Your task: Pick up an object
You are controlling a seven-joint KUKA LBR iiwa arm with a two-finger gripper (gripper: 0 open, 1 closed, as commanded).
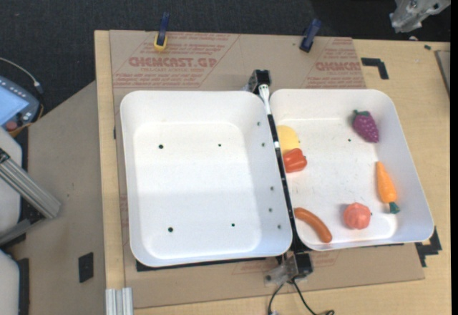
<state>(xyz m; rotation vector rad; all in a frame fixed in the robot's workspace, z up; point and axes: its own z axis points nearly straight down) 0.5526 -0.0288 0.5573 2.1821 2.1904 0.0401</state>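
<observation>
The right bin (329, 185) holds several toy foods. A purple bunch of grapes (365, 126) lies at its far right, and an orange carrot (386, 186) rests along the right wall. A pink-red round fruit (357, 215) and an orange sausage (313, 224) sit near the front edge. Against the left wall are a red pepper (294, 160) and a yellow piece (288, 137) just behind it. My gripper (418, 2) hangs high at the top right corner, off the bench and well away from all the objects.
The left bin (189, 177) adjoins the right one along a black divider (273, 156). Both rest on a cardboard sheet (215, 56) held by blue clamps (162, 31) at the back. Grey equipment stands at the left edge.
</observation>
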